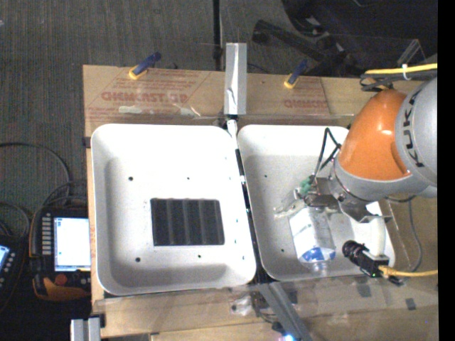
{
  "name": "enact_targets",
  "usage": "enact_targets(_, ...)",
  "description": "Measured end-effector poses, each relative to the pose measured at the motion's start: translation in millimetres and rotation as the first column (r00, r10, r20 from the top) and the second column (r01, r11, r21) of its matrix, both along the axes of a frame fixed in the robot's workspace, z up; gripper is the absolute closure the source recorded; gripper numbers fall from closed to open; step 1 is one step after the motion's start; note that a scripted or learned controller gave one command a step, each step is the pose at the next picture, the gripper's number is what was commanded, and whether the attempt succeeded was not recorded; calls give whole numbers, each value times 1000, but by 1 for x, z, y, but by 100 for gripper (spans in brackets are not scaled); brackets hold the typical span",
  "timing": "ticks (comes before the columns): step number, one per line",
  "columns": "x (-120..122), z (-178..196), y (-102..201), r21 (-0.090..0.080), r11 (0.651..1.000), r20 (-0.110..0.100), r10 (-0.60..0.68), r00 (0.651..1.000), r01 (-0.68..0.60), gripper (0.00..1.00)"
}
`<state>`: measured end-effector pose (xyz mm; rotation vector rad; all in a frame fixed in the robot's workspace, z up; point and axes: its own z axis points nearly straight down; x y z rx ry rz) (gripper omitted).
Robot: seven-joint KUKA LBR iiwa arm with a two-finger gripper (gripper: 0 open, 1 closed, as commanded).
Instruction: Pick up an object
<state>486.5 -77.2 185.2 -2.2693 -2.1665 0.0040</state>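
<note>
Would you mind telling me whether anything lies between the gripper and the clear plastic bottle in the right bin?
Nothing visible does. The gripper sits directly over the upper end of the clear plastic bottle in the right bin, with no other object between them. The arm hides the contact itself, so a grasp cannot be confirmed.

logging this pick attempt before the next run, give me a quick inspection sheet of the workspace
surface: two shallow white bins, left bin and right bin, on a brown bench top.
job's things: clear plastic bottle with a blue cap lying in the right bin; dark ribbed tray flat in the left bin.
clutter: small pale and green bits beside the bottle, too unclear to name.
claw: claw low over the bottle's upper end, under the wrist; finger state not readable.
cables: black cable along the wrist; yellow cable at the right bin's near corner.
surroundings: blue and yellow clamps on the bench's far edge; handheld pendant left on the floor.
</note>
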Motion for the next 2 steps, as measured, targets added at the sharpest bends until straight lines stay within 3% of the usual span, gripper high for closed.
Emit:
enact_targets(1,34,28,-63,-3,997,4,-76,997,76,0)
enact_targets(2,80,82,-35,-4,984,3,-176,984,176,0)
